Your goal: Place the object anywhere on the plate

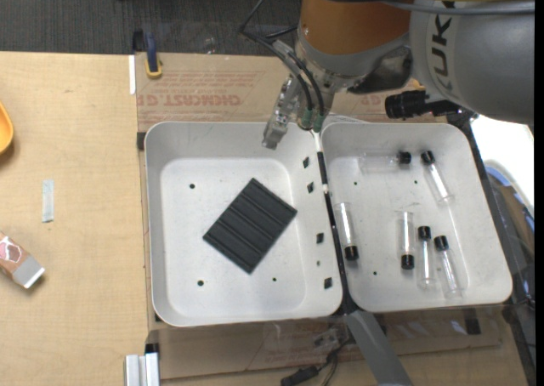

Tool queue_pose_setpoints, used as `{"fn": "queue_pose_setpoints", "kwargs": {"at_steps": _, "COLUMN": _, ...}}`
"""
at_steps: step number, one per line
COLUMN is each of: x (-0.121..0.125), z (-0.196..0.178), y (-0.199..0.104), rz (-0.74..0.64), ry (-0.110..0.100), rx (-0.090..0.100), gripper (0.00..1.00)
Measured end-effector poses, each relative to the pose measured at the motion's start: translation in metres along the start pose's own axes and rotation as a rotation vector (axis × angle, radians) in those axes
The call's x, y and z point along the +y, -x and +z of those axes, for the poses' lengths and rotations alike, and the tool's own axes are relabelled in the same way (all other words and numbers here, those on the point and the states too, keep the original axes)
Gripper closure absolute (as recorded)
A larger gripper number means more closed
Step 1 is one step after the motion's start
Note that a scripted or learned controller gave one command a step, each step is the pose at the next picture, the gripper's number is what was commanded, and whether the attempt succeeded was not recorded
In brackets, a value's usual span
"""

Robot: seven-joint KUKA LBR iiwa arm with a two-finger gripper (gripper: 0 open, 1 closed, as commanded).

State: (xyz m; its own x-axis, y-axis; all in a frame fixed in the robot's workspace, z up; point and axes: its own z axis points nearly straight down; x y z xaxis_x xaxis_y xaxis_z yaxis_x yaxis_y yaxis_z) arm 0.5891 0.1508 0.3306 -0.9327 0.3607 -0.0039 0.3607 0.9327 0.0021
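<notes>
1. Tubes (422,244): six clear, black-capped ones lie scattered in the right bin (484,282).
2. One plate (251,224), black and ribbed, lies mid-floor in the left bin (161,291), with bare white floor on all sides.
3. Gripper (277,131) hangs over the left bin's back rim; whether it is wide or narrow, I cannot tell.

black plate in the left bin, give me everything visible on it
The black plate is a flat, dark, matte rectangle with parallel ridges running along its length, plastic or rubber by the look. It lies flat on the floor of the left bin, near the middle, turned diagonally to the bin walls. Nothing rests on it and nothing touches it but the bin floor. The hand hangs above the bin's far edge, apart from the plate.
</notes>
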Motion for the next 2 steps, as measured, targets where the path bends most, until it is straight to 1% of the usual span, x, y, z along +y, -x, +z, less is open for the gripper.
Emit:
{"fn": "queue_pose_setpoints", "kwargs": {"at_steps": 1, "x": -0.045, "z": 0.029, "y": 0.019, "rz": 0.113, "ry": -0.003, "rx": 0.003, "gripper": 1.00}}
{"fn": "queue_pose_setpoints", "kwargs": {"at_steps": 2, "x": -0.067, "z": 0.000, "y": 0.036, "rz": 0.591, "ry": -0.004, "rx": 0.001, "gripper": 1.00}}
